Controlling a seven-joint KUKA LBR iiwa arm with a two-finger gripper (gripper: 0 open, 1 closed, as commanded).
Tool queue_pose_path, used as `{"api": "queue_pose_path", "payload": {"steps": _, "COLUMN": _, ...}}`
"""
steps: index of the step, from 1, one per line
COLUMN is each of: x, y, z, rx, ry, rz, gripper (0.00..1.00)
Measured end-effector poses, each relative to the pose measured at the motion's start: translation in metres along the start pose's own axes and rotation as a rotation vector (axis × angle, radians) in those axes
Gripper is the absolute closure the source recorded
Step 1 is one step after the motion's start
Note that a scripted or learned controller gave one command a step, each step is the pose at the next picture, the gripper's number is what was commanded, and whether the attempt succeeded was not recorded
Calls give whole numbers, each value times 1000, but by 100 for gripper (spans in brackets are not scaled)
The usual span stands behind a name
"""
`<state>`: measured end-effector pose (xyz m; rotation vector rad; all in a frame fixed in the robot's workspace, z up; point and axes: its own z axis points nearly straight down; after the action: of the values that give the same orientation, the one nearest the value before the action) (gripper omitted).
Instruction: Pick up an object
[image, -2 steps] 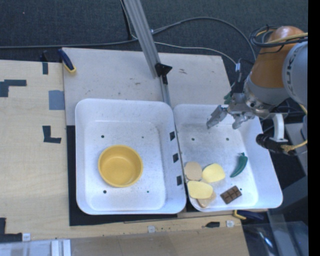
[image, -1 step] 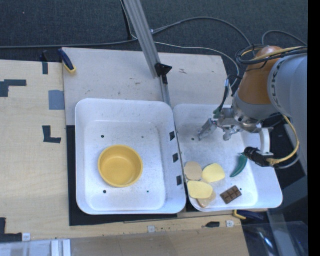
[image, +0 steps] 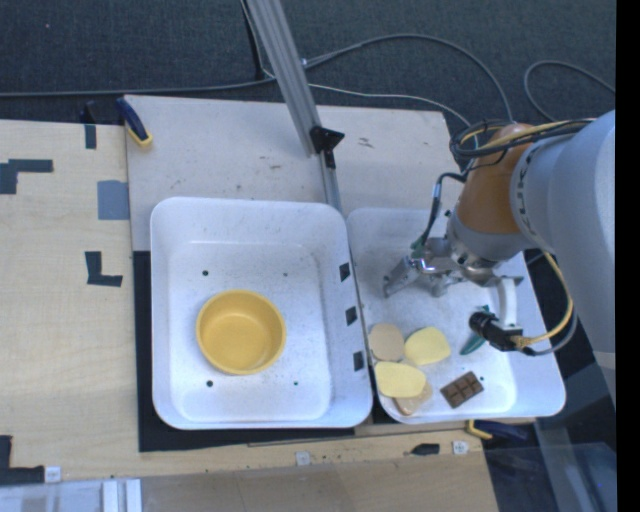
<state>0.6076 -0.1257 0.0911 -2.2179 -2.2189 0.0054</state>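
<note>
My gripper hangs over the upper part of the right bin, its fingers spread open with nothing between them. Below it, at the bin's near left, lie a tan round piece, a yellow piece and a larger yellow piece. A brown ridged square rests near the front rim. A small teal object lies to the right of the yellow piece, under a black cable end. A yellow bowl stands upright in the left bin.
A slanted metal pole runs down to the gap between the bins. Cables loop around the arm's wrist and along the right bin's edge. A blue and yellow clamp sits at the bench's far left corner.
</note>
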Motion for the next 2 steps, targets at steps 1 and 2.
{"api": "queue_pose_path", "payload": {"steps": 1, "x": 0, "y": 0, "z": 1, "rx": -7, "ry": -1, "rz": 0, "gripper": 0}}
{"api": "queue_pose_path", "payload": {"steps": 2, "x": 0, "y": 1, "z": -9, "rx": -8, "ry": -2, "rz": 0, "gripper": 100}}
